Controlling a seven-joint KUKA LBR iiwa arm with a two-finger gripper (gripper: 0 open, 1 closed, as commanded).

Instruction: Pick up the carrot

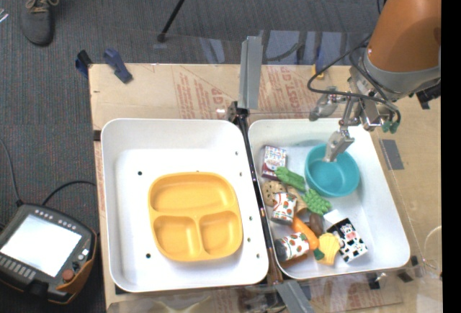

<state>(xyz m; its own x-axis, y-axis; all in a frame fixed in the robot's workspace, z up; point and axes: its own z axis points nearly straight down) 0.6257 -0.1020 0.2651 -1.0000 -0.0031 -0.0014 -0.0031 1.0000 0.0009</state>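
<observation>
A: Carrot (305, 231)? Small orange tapered piece, smooth like plastic, in the right bin (392, 214) near its front-left corner. Only part shows, wedged in the clutter.

B: What's touching it?

A: A printed carton (294, 246) just in front, another printed carton (284, 208) behind-left, a yellow lumpy piece (329, 246) to its right. A black-and-white cow-print box (350, 239) sits beside that. A green knobbly strip (302, 188) runs diagonally above the pile. Small print on the packs is unreadable.

B: Bowl?

A: Teal round bowl (332, 170), glossy, toward the bin's back. The tool (338, 145) hangs over its back rim, well apart from the carrot. Looks like one pale finger; whether it's spread or pinched, cannot tell. Nothing visibly in it.

B: Arm?

A: Grey arm (405, 31) with an orange rounded shell, cut off at the top right, cables looped at the wrist.

B: Left side?

A: Left bin (122, 160), white and shallow with rounded corners, holds a yellow three-section plate (194, 216). Cardboard-covered tabletop (158, 92) underneath.
</observation>
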